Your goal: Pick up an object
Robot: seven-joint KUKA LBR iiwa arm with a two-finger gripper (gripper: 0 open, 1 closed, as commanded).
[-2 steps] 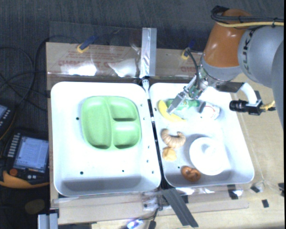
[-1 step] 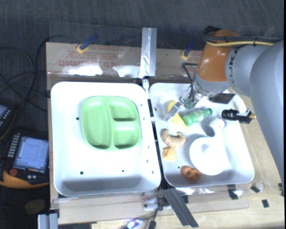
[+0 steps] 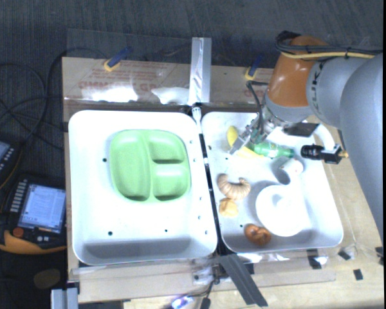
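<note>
My gripper (image 3: pixel 244 140) hangs low over the back left part of the right bin (image 3: pixel 331 221), its metal fingers (image 3: pixel 251 134) pointing down-left. Just beside its tips lies a yellow banana-like piece (image 3: pixel 233 136), and a green bottle-like object (image 3: pixel 270 150) lies right under the fingers. Nothing is visibly held between them. Nearer the front sit a tan ridged shell-like object (image 3: pixel 234 186), a small tan lump (image 3: pixel 228 206), a brown round item (image 3: pixel 258 234) and a white cup or bowl (image 3: pixel 282 210).
The left bin (image 3: pixel 90 237) holds a green divided tray (image 3: pixel 149 164). The grey arm with its orange band (image 3: pixel 294 82) reaches in from the right over the right bin's back edge. A tablet and cables lie off the bench at the left.
</note>
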